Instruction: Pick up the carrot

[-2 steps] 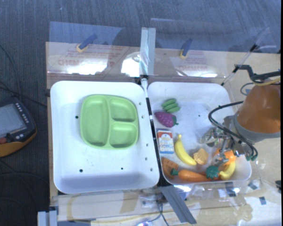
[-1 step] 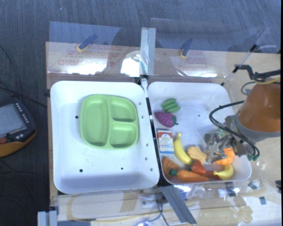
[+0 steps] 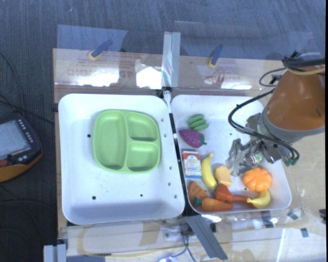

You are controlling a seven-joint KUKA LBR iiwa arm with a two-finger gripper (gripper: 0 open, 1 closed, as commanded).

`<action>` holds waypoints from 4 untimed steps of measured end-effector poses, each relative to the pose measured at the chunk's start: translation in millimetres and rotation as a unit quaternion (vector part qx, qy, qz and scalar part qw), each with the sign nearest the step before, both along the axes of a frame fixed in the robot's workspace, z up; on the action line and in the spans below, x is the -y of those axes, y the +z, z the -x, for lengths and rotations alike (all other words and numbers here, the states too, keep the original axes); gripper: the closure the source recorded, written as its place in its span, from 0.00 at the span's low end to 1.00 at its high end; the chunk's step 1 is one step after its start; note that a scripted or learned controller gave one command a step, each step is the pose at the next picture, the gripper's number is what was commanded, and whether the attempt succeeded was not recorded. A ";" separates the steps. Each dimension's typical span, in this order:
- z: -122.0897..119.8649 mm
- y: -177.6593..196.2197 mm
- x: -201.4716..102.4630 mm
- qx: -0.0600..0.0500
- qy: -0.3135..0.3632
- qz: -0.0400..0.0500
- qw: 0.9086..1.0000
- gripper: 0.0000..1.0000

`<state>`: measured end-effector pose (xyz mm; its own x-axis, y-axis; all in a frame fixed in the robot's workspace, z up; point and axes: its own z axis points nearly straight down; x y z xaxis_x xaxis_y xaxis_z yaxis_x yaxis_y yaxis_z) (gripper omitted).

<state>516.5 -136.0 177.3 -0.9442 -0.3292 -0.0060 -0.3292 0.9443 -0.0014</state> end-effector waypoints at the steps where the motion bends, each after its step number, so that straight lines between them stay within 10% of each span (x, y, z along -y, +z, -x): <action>1: -0.5 -70.4 52.7 -0.004 0.222 -0.001 0.975 1.00; 2: 9.1 5.8 61.8 0.001 0.255 0.003 0.967 1.00; 3: 18.4 -20.9 79.5 -0.003 0.295 0.000 0.956 1.00; 4: 30.8 31.7 26.1 -0.001 0.194 0.000 0.981 1.00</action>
